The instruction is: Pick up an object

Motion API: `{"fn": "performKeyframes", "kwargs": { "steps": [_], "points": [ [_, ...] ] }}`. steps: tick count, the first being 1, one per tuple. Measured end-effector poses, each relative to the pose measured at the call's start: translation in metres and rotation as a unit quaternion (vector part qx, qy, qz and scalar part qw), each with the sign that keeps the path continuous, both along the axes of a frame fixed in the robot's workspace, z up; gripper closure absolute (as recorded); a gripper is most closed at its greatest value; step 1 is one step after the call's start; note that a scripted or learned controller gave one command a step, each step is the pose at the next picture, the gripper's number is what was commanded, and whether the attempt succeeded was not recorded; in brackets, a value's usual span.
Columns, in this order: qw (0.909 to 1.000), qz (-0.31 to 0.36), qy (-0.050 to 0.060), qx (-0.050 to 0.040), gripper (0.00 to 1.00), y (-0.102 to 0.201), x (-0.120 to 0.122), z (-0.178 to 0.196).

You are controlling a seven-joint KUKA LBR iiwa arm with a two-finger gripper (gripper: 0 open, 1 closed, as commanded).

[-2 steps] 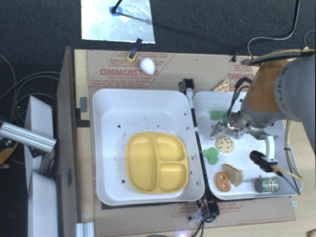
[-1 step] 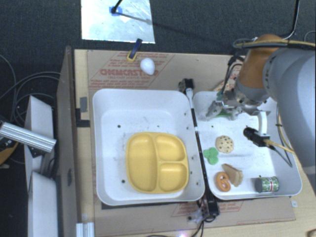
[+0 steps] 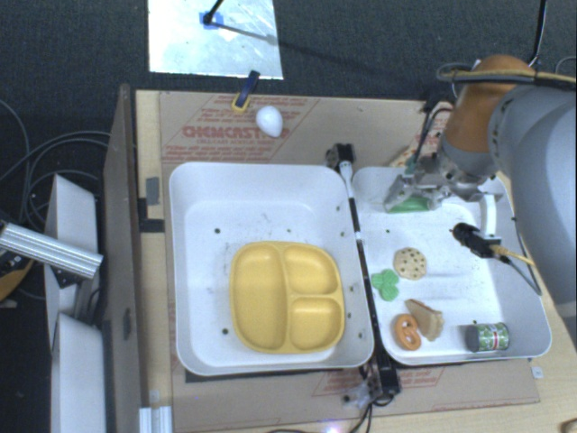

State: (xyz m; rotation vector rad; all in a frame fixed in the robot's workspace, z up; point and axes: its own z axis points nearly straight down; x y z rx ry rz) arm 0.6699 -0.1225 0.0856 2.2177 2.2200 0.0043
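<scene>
Where the right bin [image 3: 455, 282] comes closest to the camera, a small green-labelled can [image 3: 488, 336] lies on its side in the front right corner. To its left are a wedge of bread [image 3: 425, 318] and an orange pretzel [image 3: 407, 333], touching each other near the front wall. A little farther back, a green leafy toy [image 3: 386, 283] sits close to the rim shared by the two bins, and a round speckled cookie [image 3: 410, 262] lies just beside it.

The left bin [image 3: 203, 215] holds a yellow divided plate [image 3: 287, 296], which lies flat toward its front right.

At the back of the right bin, the gripper [image 3: 413, 195] is down low at the far left corner, directly over a flat green piece [image 3: 410, 206] that shows under its lower edge. Whether the gripper is spread or pressed together cannot be told, nor whether it grips the piece. The grey arm [image 3: 532, 142] comes in from the right.

Beyond the bins, a white egg [image 3: 269, 120] rests on the cardboard-covered counter [image 3: 306, 124], with a blue and yellow clip [image 3: 244, 91] near it. Farthest off is a shiny foil sheet [image 3: 216, 25].
</scene>
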Motion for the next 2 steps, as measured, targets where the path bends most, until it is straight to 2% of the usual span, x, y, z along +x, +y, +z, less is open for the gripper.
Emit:
{"fn": "performKeyframes", "kwargs": {
  "steps": [1, 2],
  "points": [
    [1.0, 0.0, 0.0, -0.0003, 0.0, -0.017, 0.0, 0.0],
    [1.0, 0.0, 0.003, 0.001, 0.0, 0.023, -0.065, 0.066]
  ]
}}
